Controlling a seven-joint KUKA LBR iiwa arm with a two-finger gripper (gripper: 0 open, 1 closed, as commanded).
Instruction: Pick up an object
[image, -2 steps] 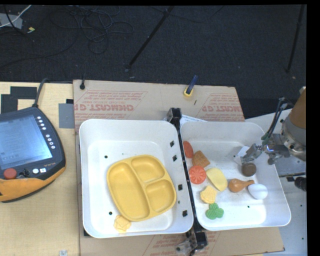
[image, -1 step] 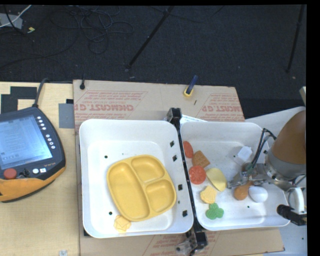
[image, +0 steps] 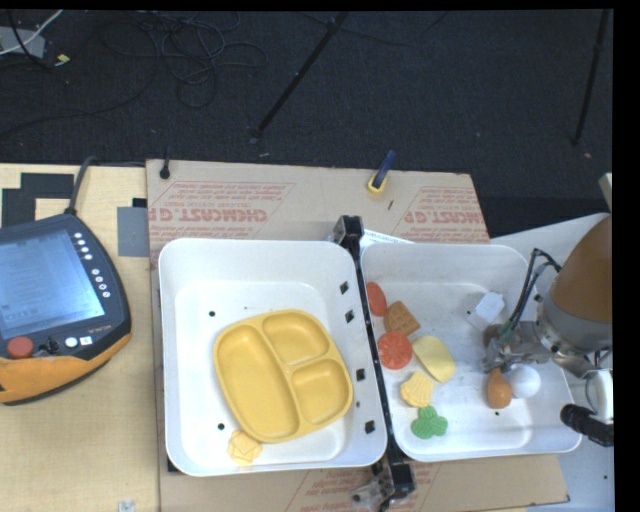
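Note:
The right bin (image: 455, 262) holds several toy foods. Among them are a brown waffle piece (image: 402, 318), a red round piece (image: 394, 350), two pale yellow pieces (image: 434, 357) (image: 417, 390) and a green piece (image: 429, 424). An orange oval piece (image: 498, 390) lies beside a white ball (image: 525, 380) near the bin's right side. My gripper (image: 503, 352) hangs low in the right bin, directly above the orange oval and close to it. Its dark tip is too small to read. Nothing is visibly lifted.
The left bin (image: 200, 270) carries a yellow divided tray (image: 282, 373) and a small yellow piece (image: 243, 447) at its front corner. A small white-grey piece (image: 489, 307) and an orange-red piece (image: 375, 297) lie in the right bin. A tablet pendant (image: 55, 300) sits left of the bins.

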